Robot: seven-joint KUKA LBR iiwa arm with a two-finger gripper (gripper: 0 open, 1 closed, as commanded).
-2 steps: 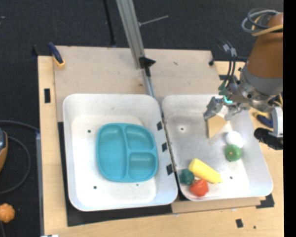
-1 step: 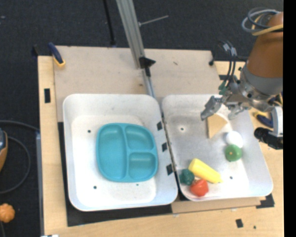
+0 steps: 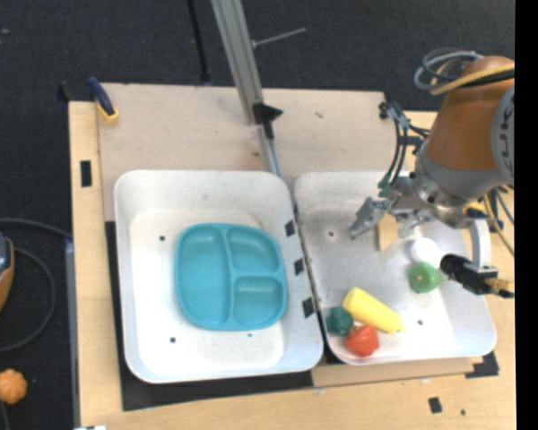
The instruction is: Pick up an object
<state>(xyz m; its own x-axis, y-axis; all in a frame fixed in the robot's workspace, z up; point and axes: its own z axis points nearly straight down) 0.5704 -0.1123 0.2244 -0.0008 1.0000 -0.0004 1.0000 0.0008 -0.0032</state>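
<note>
No brand, label or readable writing shows on anything here.

The arm (image 3: 471,128) reaches in from the right, its orange band above the wrist, and bends down over the right bin (image 3: 336,206). The gripper (image 3: 383,231) hangs low over the upper middle of that bin, its 2 fingers (image 3: 362,219) spread apart with nothing between them. Cables loop off the wrist beside it.

The things to pick up lie in the right bin, toward its near and right side. A yellow piece (image 3: 371,310) lies tilted near the front edge, with a small dark green piece (image 3: 339,321) touching its left end and a red piece (image 3: 362,340) just below it (the 3 sit bunched together). A round green piece (image 3: 422,278) rests apart from them, to the right, just beside a white object (image 3: 423,250) and a black part of the arm's tooling. None of these touches the gripper.

The left bin (image 3: 143,204) holds a teal divided plate (image 3: 229,274) with 3 compartments, lying flat near its middle. A metal rail (image 3: 240,56) slants up from between the bins. A blue and yellow clamp (image 3: 102,98) sits at the bench's far left corner, and a small orange ball (image 3: 9,384) lies on the floor at the lower left.
</note>
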